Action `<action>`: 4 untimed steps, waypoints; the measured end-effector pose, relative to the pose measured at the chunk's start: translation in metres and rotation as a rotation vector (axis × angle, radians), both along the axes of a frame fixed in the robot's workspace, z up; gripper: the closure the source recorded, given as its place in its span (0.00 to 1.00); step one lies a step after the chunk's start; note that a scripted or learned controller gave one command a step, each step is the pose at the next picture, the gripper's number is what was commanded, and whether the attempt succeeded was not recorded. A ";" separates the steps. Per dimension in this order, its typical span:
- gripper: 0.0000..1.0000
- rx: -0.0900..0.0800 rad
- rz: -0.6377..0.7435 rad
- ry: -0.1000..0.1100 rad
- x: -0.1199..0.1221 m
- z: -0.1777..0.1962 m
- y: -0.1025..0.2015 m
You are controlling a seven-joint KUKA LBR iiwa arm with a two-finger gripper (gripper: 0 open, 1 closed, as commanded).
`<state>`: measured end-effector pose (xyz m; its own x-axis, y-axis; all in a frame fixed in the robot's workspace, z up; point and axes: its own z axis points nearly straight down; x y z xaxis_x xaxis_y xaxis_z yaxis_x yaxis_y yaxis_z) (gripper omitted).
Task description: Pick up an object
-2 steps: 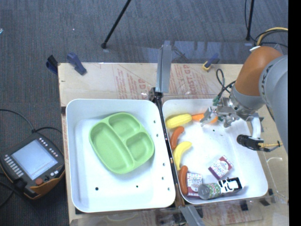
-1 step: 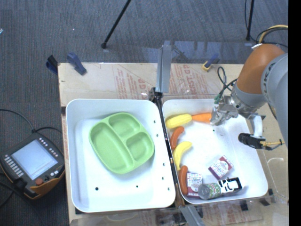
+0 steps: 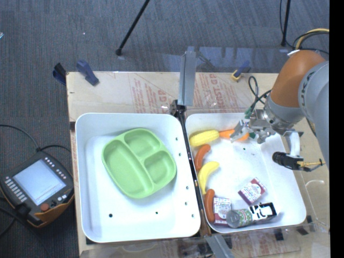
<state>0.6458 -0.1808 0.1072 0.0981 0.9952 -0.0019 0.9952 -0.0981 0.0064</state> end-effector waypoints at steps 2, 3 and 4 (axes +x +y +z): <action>0.00 0.005 -0.253 0.008 -0.026 0.018 -0.014; 0.00 0.005 -0.307 0.010 -0.050 -0.015 0.006; 0.00 0.005 -0.268 0.010 -0.002 -0.021 0.044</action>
